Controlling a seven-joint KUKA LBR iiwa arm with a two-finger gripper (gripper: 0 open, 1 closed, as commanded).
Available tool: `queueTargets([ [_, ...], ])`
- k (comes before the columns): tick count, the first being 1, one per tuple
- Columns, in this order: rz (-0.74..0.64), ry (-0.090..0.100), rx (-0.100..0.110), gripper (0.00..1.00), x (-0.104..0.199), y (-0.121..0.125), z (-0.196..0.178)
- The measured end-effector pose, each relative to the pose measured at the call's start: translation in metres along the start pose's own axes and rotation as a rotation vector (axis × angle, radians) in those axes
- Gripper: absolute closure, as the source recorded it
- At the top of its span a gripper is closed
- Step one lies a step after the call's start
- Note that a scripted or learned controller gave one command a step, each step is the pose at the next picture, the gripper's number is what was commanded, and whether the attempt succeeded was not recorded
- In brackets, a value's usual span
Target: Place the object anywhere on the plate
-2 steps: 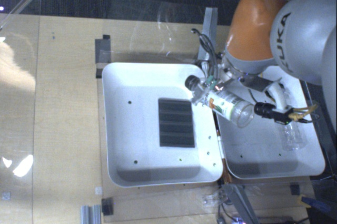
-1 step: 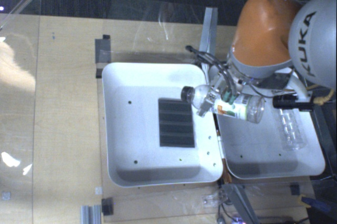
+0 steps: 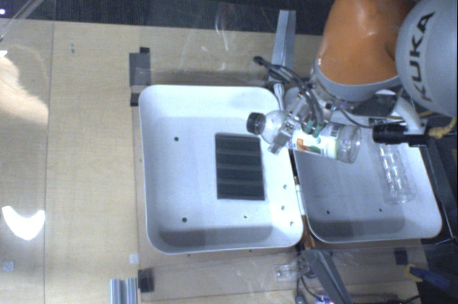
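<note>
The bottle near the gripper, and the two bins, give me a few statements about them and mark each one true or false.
1. The clear bottle lies across the divide between the two bins. True.
2. The bottle's dark cap points toward the right bin. False: the cap points toward the left bin.
3. A dark ribbed plate lies in the left bin. True.
4. The bottle rests on the plate. False: it is beside the plate's upper right corner, at the gripper.
5. A second clear bottle lies in the right bin. True.
</note>
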State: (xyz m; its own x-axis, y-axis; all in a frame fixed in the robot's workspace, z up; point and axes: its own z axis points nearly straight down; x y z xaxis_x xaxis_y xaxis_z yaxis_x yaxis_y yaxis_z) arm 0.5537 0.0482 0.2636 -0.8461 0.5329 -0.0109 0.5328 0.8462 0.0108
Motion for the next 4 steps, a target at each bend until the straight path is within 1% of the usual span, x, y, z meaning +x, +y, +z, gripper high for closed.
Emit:
queueTargets([
  [2, -0.002, -0.009, -0.01, 1.0, -0.002, 0.004, -0.022],
  [3, -0.033, 0.001, 0.002, 1.0, -0.011, 0.019, -0.081],
  [4, -0.324, 0.007, 0.005, 1.0, -0.027, -0.003, -0.022],
])
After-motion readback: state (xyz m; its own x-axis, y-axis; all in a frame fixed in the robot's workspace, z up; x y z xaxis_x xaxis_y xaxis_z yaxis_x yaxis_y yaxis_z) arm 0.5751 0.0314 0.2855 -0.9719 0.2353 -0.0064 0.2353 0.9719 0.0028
